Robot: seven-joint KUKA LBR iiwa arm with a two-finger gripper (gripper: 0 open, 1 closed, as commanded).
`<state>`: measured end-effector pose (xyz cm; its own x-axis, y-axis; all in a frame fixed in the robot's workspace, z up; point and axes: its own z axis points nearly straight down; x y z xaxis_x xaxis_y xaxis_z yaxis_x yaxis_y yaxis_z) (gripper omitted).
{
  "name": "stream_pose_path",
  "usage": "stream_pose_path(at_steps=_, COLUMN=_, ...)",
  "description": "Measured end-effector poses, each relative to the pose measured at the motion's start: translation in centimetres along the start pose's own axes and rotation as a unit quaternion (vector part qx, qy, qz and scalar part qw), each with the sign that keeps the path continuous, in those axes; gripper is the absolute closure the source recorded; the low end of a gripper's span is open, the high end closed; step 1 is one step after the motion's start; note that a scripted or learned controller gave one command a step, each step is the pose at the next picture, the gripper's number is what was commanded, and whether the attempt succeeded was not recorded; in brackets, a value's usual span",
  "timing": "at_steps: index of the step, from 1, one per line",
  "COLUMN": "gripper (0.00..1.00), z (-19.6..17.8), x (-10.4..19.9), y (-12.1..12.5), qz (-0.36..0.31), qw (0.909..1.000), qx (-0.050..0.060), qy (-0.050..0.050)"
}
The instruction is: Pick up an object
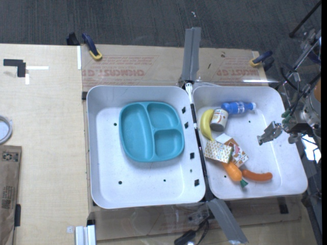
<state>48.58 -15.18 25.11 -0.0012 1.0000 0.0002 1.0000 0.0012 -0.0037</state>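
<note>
Orange carrot [251, 175], banana [206, 124], small can [219, 119], blue bottle [238, 106], snack packets [224, 151] crowd right bin [286, 185] left half. Gripper [269, 132] mid-right over bare floor, nothing between fingers, opening unclear. Risk: closing on air; clutter causing glancing grasp.

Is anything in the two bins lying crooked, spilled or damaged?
Nothing looks spilled or damaged. In the right bin the bottle lies on its side, and the small boxes lie tilted in a loose heap.
</note>
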Motion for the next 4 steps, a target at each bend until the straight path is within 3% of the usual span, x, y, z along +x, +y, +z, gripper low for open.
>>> stream_pose_path(at_steps=1, gripper=0.0, z=11.2, x=1.3, y=-0.9, qz=0.047, qw=0.9989, qx=0.0, qy=0.0)
stream_pose_path(at_steps=2, gripper=0.0, z=15.9, x=2.0, y=-0.7, qz=0.025, qw=0.9997, qx=-0.002, qy=0.0)
stream_pose_path(at_steps=3, gripper=0.0, z=15.9, x=1.9, y=-0.7, qz=0.025, qw=0.9997, qx=-0.002, qy=0.0)
stream_pose_path(at_steps=4, gripper=1.0, z=15.0, x=1.9, y=-0.7, qz=0.026, qw=0.9996, qx=-0.001, qy=0.001)
